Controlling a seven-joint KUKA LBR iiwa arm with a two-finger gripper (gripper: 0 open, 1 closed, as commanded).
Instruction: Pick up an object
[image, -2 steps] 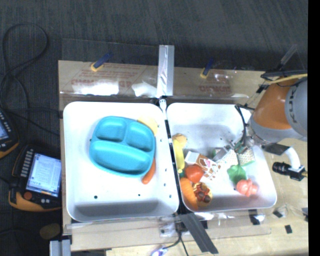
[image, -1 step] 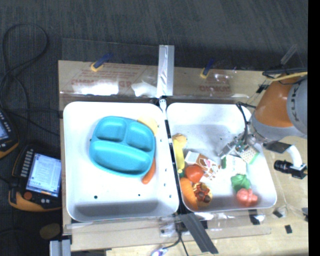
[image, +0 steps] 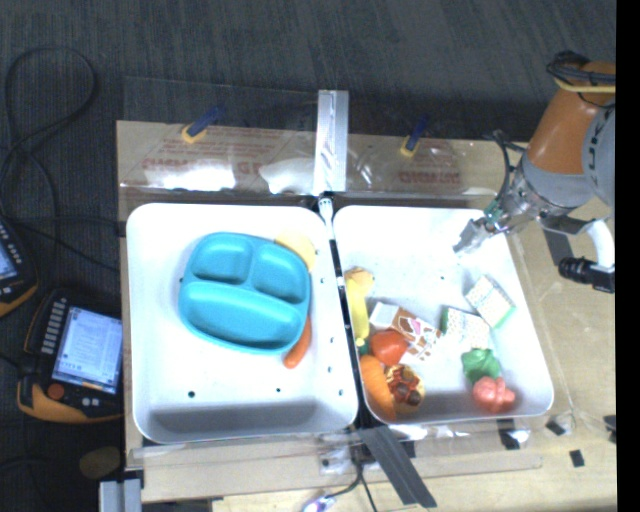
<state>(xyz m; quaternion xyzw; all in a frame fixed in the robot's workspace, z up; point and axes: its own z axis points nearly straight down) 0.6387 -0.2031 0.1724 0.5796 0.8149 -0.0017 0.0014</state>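
The hand (image: 478, 232) sits at about two o'clock in the camera view, over the upper right corner of the right bin (image: 430, 225), its tip slanted down toward the white floor. Whether it is apart or together cannot be told at this size; nothing shows between its tips. The grey arm (image: 560, 150) with its orange band rises from it toward the right edge.

Just below the hand, at about five o'clock from it, a small white and green box (image: 490, 300) lies near the bin's right wall. Further down, at the bin's four o'clock corner, a green toy (image: 480, 361) touches a pink one (image: 492, 393). Toward six o'clock of the bin lies a cluster: a red tomato-like piece (image: 388, 347), an orange piece (image: 373, 380), a patterned white packet (image: 415, 332) and a brownish item (image: 405, 385), packed closely together. A yellow banana-like piece (image: 358, 300) lies along the bin's left wall, at about nine o'clock.

The left bin (image: 160, 400) holds an overturned blue divided plate (image: 246, 290) near its centre. A yellow piece (image: 298, 247) peeks out at the plate's one o'clock edge, and an orange carrot-like piece (image: 299, 345) lies at its five o'clock edge.

Both bins rest on the desk (image: 135, 140). A handheld pendant with a lit screen (image: 75, 355) lies off to the desk's left, at eight o'clock of the view.
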